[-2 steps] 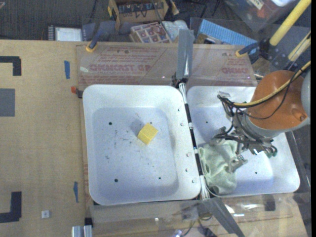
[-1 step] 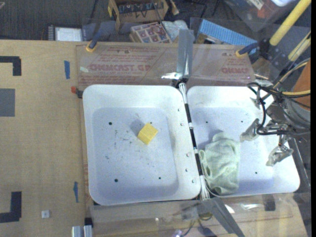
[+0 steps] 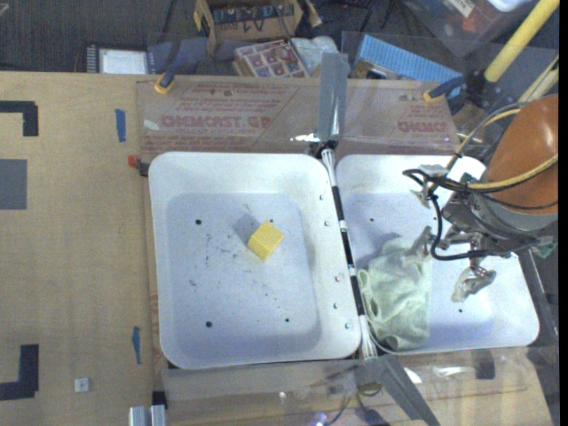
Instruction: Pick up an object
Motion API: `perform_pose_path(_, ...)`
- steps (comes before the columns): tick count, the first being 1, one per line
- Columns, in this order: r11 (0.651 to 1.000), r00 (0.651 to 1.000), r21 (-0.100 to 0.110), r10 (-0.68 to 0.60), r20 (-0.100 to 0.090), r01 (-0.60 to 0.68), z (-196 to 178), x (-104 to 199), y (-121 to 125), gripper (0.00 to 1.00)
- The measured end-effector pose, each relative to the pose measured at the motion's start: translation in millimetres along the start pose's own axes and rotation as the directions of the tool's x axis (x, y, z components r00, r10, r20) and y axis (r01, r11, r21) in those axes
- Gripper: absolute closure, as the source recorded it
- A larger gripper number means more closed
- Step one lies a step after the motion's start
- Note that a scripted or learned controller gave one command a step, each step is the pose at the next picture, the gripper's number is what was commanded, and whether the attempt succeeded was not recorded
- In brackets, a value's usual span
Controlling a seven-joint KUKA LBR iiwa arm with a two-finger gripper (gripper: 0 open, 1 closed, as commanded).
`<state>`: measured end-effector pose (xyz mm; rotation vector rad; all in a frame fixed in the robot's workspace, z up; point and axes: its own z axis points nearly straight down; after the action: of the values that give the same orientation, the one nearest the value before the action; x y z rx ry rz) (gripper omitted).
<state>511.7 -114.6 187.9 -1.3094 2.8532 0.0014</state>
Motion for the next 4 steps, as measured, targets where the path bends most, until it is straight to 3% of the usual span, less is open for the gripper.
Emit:
perform_pose_path(1, 0.964, 0.964, 0.003, -0.264, 0.001, 0.264, -25, 40, -4, 0.00)
perform_pose_path(2, 0.930, 0.930, 0.002, -0.368, 0.001, 0.368, 94, 93, -39, 0.00)
perform_pose_path(3, 0.574, 0.574, -0.005, -0.819, 0.014, 0.819, 100, 97, -41, 0.00)
perform_pose_path(4, 0.400, 0.400, 0.001, -0.917, -0.002, 0.917, 101, 24, -2, 0.00)
